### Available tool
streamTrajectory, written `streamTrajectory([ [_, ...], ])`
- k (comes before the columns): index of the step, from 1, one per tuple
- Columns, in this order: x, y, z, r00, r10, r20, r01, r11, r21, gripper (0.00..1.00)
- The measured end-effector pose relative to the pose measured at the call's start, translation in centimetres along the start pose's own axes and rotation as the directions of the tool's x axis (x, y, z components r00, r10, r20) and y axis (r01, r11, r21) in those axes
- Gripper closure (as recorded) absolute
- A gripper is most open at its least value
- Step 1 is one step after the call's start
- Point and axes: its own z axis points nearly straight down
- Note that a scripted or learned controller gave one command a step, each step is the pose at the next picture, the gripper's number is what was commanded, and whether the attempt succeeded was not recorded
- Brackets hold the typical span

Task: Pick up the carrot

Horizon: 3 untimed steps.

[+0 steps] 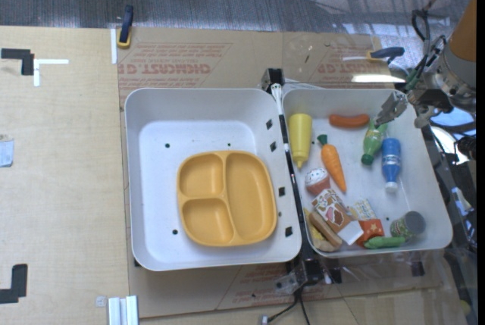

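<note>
Cardboard covers the table [197, 58] beneath 2 white bins, with pale wood at the left edge. Left bin [151, 126] holds a yellow plate [226, 197] with bare floor around it. Right bin [432, 187] is crowded: the carrot [333, 166] lies near its centre, between a mustard bottle [300, 137] and a green bottle [372, 145]. The gripper [392, 109] hangs over the far right corner, holding nothing; whether it is open I cannot tell.

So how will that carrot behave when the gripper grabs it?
The carrot looks like a smooth, rigid toy, so probably stiff and light. Its tapered round body may slip toward the thin tip or roll. It lies flat between the yellow bottle and a green bottle, with room either side.
</note>
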Motion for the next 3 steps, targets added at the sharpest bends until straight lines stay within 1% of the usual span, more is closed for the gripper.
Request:
streamTrajectory([
  [1,5.4,-0.1,14.2,0.994,0.113,-0.001,-0.113,0.994,0.003,0.0],
  [2,3.4,-4.0,15.3,0.999,0.049,-0.002,-0.049,0.999,0.001,0.0],
  [3,3.3,-3.8,14.3,0.998,0.055,0.0,-0.055,0.998,-0.001,1.0],
])
